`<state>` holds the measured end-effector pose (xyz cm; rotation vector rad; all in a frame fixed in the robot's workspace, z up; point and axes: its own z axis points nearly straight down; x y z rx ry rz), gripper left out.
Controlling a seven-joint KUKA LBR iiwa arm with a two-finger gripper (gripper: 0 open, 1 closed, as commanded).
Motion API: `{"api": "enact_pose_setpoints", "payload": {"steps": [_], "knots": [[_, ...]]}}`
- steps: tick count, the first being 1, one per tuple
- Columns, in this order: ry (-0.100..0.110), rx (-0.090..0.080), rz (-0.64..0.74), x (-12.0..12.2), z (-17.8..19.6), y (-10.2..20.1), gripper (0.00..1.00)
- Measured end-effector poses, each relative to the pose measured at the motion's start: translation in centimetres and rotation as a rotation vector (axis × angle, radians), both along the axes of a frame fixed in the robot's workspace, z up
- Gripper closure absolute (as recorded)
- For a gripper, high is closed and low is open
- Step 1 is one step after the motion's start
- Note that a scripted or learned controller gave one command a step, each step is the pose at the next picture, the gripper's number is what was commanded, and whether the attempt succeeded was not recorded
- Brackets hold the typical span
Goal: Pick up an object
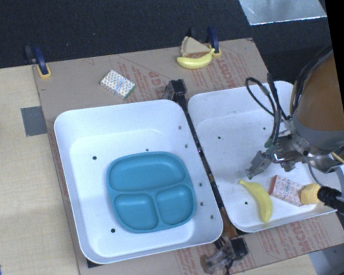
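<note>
The gripper (pixel 259 164) hung low in the right bin (pixel 221 118), its fingers spread apart with nothing between them. A yellow banana (pixel 258 199) lay just below it, near the bottom right of the frame.

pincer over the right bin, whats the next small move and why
Probably a short shift toward the yellow banana, then down. The pincer hangs just above the banana's upper end, with nothing seen between its tips. The banana lies alone on the white right bin floor, with a small red-and-white packet beside it, so centring first seems wise.
</note>
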<state>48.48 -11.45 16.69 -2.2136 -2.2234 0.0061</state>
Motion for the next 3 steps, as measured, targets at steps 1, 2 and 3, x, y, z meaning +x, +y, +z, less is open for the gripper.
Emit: {"api": "enact_pose_setpoints", "payload": {"steps": [1, 2, 3], "knots": [[-0.001, 0.000, -0.001, -1.0, -7.6, 2.3, 0.00], [0.001, 0.000, 0.003, -1.0, -6.6, 2.2, 1.00], [-0.004, 0.001, 0.000, 6.2, 2.5, 9.7, 1.00]]}}
